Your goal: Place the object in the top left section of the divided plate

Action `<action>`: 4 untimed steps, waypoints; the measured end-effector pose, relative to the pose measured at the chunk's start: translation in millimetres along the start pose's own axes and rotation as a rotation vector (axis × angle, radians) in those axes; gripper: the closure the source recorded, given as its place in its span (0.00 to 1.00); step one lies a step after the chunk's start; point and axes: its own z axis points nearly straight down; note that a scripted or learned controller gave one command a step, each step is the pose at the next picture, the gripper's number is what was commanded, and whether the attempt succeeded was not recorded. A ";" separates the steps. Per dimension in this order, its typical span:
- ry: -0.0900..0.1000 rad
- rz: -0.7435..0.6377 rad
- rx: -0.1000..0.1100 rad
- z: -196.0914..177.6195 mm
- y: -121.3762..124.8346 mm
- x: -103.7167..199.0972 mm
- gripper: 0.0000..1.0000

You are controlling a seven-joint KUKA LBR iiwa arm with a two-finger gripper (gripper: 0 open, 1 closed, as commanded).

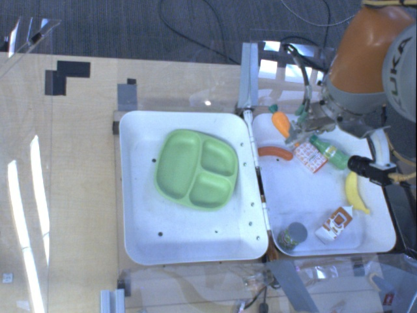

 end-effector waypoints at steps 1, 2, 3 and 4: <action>0.001 0.180 0.004 52.0 32.3 51.8 1.00; 0.000 0.144 0.002 37.3 20.4 16.9 1.00; 0.002 0.178 0.004 78.1 45.8 79.1 1.00; 0.001 0.178 0.004 77.9 45.8 78.9 0.00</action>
